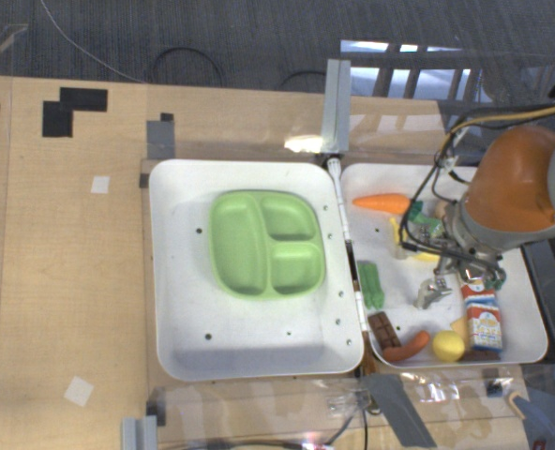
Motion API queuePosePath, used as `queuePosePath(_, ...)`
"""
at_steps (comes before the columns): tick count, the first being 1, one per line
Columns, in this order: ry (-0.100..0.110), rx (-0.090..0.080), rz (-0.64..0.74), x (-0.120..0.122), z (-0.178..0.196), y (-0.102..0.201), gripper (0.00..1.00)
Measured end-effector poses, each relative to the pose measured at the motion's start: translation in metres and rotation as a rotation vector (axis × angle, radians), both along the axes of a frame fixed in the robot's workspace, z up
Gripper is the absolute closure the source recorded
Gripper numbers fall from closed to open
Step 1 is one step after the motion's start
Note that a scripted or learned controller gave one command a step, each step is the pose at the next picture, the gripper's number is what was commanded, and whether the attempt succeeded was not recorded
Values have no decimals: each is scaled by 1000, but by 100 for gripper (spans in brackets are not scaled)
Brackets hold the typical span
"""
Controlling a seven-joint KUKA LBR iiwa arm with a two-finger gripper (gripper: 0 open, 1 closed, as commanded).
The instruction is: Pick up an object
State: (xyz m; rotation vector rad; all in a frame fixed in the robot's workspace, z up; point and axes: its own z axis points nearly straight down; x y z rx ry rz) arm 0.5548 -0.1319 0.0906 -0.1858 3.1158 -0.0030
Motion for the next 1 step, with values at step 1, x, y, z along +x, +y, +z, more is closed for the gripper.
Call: queuePosePath(1, 4, 3, -118, 42, -1, 47, 0)
